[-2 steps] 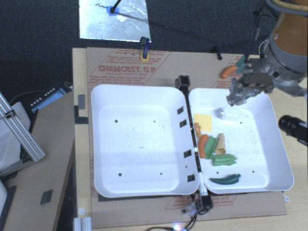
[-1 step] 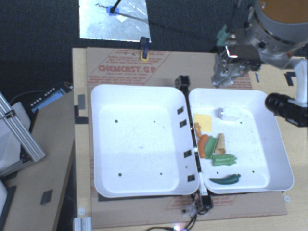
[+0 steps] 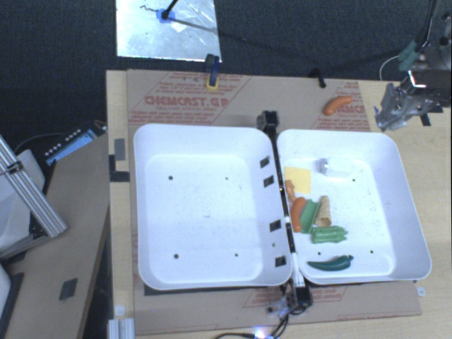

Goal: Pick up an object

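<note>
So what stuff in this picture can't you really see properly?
- End effector, camera view: small and blurry near the right edge, so its fingers are unreadable.
- Arm, camera view: cut off by the right edge.
- Clear item in the right bin: too pale against the white to identify.
- Orange piece: partly tucked against the bin's wall.
</note>
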`<state>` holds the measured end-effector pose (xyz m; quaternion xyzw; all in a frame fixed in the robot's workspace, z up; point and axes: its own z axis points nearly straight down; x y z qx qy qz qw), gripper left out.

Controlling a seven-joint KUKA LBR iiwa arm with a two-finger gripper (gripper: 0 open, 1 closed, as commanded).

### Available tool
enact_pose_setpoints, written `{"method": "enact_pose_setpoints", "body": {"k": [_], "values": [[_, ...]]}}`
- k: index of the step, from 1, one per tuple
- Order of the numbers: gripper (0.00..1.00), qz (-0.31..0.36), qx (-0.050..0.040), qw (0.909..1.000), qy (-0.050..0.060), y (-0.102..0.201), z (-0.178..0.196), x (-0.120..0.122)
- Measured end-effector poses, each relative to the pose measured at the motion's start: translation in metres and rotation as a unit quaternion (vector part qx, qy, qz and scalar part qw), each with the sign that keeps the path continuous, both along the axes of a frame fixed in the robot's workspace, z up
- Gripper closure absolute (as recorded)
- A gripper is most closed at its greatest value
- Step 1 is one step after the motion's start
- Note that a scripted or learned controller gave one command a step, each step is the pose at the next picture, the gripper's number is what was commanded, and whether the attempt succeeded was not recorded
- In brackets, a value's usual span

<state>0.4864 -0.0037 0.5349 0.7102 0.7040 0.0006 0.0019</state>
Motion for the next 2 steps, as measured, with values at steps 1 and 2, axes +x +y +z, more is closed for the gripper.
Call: {"method": "enact_pose_setpoints", "body": {"k": [1, 2], "values": [[1.00, 0.000, -0.0009, 1.0000, 0.000, -0.101, 0.001, -0.001], [1.00, 0.009, 0.0019, 0.9999, 0.008, -0.041, -0.155, 0.014]]}}
